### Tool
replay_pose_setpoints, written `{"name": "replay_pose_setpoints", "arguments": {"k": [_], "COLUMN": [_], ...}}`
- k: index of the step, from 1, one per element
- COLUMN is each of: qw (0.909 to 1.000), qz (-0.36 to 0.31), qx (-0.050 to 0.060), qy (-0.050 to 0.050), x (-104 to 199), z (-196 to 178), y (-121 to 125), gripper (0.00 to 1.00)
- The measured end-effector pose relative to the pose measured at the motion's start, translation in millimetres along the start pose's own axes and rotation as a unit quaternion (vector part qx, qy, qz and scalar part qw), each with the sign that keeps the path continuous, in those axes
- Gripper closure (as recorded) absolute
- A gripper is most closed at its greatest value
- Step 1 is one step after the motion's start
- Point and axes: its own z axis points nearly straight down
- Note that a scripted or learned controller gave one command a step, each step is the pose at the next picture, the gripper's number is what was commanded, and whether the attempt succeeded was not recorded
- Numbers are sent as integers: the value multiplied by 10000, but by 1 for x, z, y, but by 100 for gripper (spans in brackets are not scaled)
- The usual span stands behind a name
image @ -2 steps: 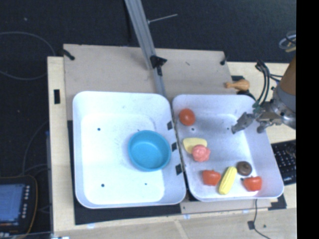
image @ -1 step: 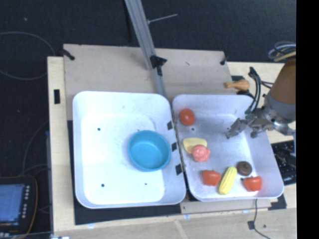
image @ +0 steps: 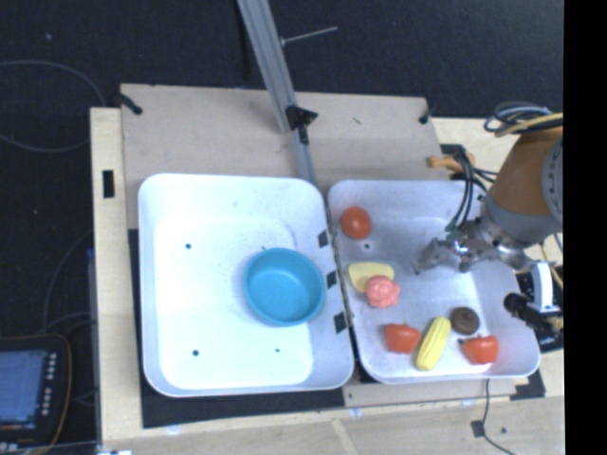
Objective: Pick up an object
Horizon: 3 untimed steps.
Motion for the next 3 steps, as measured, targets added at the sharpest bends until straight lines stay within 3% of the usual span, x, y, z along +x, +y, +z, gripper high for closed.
{"name": "replay_pose_setpoints", "arguments": {"k": [1, 2, 3], "qw": [10000, 10000, 10000], "qz": [18, 7, 6], "qx": [3, -30, -47], "qy": [5, -3, 12], "x": [-2, -3, -12], "z": [4, -9, -65], "y": [0, 2, 8], "gripper": [0, 100, 100]}}
